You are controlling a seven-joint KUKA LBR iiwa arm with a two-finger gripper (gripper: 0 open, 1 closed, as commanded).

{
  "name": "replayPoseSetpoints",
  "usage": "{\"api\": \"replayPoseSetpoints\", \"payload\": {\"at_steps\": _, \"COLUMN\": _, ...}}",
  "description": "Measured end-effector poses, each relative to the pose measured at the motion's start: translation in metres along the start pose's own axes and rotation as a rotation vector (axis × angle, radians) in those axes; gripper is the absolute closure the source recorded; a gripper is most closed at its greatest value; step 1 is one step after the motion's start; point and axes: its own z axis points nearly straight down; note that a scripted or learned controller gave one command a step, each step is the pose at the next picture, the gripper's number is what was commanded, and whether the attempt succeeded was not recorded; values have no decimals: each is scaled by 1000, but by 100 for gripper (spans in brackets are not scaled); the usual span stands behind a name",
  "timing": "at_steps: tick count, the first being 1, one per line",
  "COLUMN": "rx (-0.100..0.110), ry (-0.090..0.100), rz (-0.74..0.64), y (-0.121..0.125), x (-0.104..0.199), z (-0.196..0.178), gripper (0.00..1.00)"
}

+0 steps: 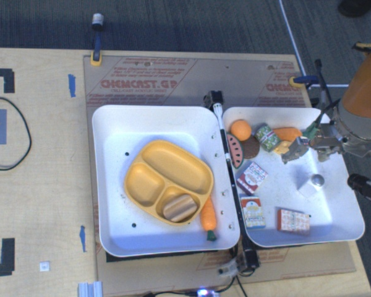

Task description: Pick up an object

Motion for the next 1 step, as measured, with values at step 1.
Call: {"api": "replayPoseSetpoints", "payload": {"at_steps": 1, "rx": -8, "ry": 0, "rz": 1, "y": -3, "x": 49, "z": 97, "gripper": 0}}
